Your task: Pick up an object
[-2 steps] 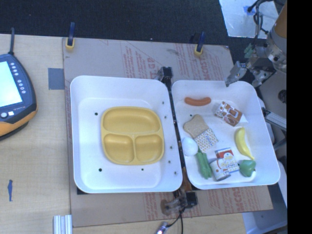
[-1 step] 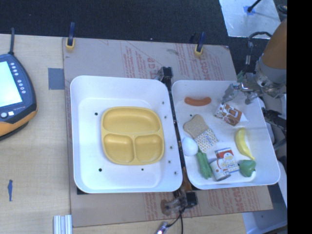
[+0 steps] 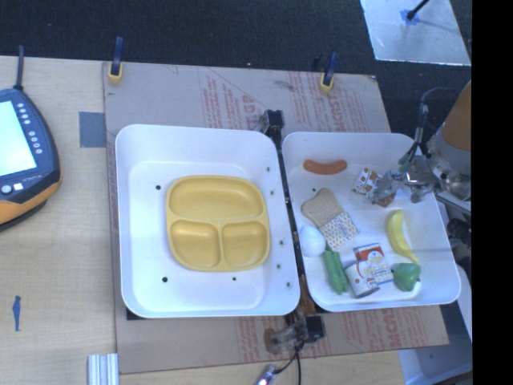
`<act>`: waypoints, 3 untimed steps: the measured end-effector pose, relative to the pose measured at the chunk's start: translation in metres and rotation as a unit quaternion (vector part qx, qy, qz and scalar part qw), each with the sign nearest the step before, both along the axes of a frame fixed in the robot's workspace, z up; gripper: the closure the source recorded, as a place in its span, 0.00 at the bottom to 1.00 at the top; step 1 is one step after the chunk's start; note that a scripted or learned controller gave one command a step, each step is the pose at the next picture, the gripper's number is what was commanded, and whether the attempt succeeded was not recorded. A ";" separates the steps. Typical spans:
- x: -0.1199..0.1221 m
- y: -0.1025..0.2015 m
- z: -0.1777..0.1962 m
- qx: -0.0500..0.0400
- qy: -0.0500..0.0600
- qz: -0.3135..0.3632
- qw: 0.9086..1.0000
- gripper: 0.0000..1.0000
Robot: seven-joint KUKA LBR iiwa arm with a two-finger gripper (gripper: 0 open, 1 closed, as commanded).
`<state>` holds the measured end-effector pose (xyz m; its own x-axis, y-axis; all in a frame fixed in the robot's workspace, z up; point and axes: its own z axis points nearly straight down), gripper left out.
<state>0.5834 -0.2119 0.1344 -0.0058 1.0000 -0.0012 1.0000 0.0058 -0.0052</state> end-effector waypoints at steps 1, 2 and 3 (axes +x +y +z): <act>0.041 0.000 -0.040 0.000 -0.002 0.001 1.000 0.00; 0.041 -0.001 -0.029 -0.001 -0.002 0.001 1.000 1.00; 0.035 0.090 -0.033 0.000 0.000 0.001 1.000 1.00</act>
<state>0.6186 -0.1223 0.1016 -0.0075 1.0000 -0.0004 1.0000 0.0075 -0.0054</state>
